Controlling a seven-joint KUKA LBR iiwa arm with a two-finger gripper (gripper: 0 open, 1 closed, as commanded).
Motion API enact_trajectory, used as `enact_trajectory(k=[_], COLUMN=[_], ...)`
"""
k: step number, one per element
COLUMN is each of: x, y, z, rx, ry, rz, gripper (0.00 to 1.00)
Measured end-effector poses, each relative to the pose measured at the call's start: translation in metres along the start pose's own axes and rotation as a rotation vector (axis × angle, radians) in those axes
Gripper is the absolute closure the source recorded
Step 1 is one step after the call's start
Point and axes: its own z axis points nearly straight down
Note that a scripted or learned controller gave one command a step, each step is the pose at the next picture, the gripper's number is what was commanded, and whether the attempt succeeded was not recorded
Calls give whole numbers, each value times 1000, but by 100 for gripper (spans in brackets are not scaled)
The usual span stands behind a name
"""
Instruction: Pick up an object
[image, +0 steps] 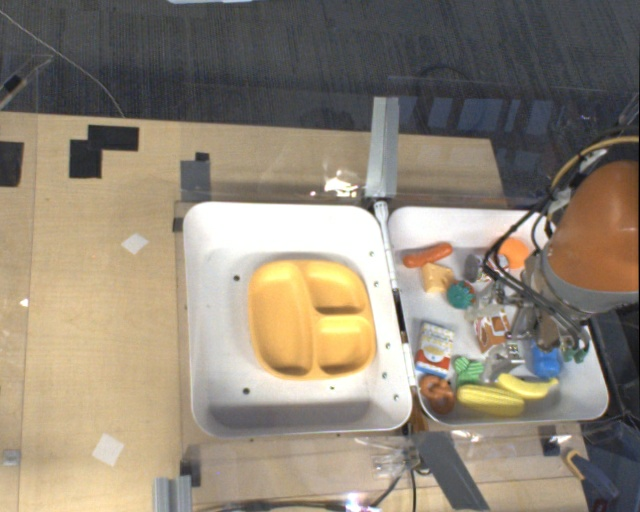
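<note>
two bins on the bench (90, 330): left bin (210, 300) has a yellow divided tray (310, 317), right bin (590, 395) a jumble of toy food. claw (512, 345) hangs low over a brown-and-white packet (490, 328), beside a blue piece (545, 362); can't tell its grip.

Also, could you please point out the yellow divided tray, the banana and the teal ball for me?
yellow divided tray (310, 318): camera view, on its central ridge between compartments.
banana (528, 386): camera view, on the middle of its curved body.
teal ball (460, 295): camera view, on its rounded top.
</note>
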Motion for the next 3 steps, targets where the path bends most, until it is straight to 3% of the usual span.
enact_trajectory(k=[1, 2, 3], x=[-3, -31, -25], y=[-2, -8, -44], z=[95, 47, 98], rx=[1, 0, -3], ry=[-24, -5, -7], rz=[243, 242, 663], gripper=[0, 0, 0])
